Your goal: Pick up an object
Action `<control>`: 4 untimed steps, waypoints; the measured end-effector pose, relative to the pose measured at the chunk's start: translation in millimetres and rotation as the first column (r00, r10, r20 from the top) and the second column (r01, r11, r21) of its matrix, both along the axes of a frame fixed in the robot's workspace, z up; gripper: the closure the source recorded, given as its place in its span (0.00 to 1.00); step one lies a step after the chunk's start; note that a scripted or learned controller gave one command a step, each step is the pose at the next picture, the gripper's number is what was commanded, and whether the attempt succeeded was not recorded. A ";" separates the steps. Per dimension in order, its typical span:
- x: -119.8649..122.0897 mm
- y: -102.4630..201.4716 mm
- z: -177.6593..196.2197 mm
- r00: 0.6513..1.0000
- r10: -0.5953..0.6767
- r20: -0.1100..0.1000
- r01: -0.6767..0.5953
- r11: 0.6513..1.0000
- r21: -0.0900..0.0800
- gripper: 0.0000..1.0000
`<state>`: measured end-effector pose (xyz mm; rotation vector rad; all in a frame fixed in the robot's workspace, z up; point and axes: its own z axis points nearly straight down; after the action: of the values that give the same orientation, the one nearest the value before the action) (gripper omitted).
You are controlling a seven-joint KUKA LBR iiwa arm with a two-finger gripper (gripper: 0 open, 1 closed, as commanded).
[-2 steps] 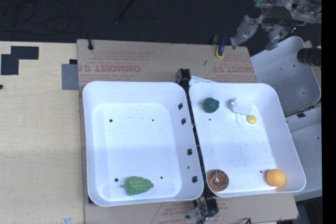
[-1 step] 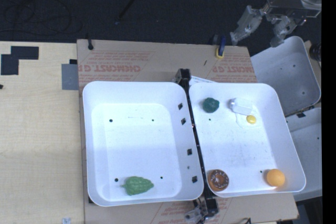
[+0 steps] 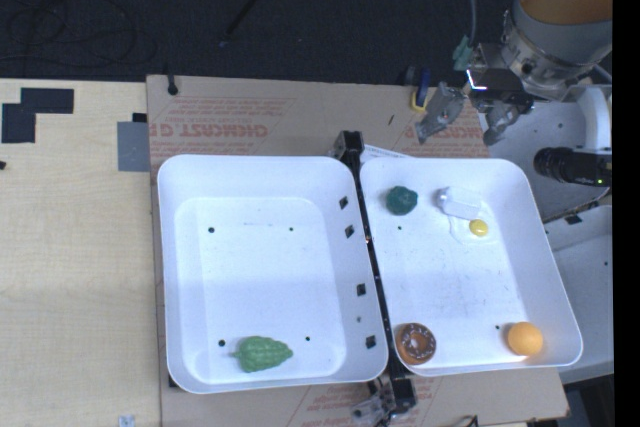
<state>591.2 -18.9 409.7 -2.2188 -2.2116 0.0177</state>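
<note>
My gripper (image 3: 468,120) hangs above the far edge of the right bin (image 3: 545,235), open, with nothing between its two fingers. Below it in the right bin lie a dark green round object (image 3: 402,200), a clear piece with a small yellow ball (image 3: 478,228), a chocolate doughnut (image 3: 416,343) at the near edge and an orange ball (image 3: 524,339) in the near right corner. A light green bumpy object (image 3: 262,353) rests near the front of the left bin (image 3: 170,245).
The two white bins sit side by side on a cardboard sheet (image 3: 250,120); a black clip strip (image 3: 362,245) runs along their shared wall. Cables and the arm's grey body (image 3: 560,35) crowd the far right.
</note>
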 end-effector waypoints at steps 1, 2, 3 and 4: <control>-57.6 72.7 88.4 1.000 0.012 0.020 -0.012 1.000 0.005 0.00; -62.6 55.1 -113.8 1.000 0.001 -0.007 -0.001 1.000 -0.001 0.00; -87.8 148.3 -239.2 1.000 0.011 -0.006 -0.011 1.000 0.002 0.00; -72.5 57.2 -222.1 1.000 -0.005 0.012 0.005 1.000 -0.002 0.00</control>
<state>518.7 38.3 187.6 -2.2305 -2.2131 0.0066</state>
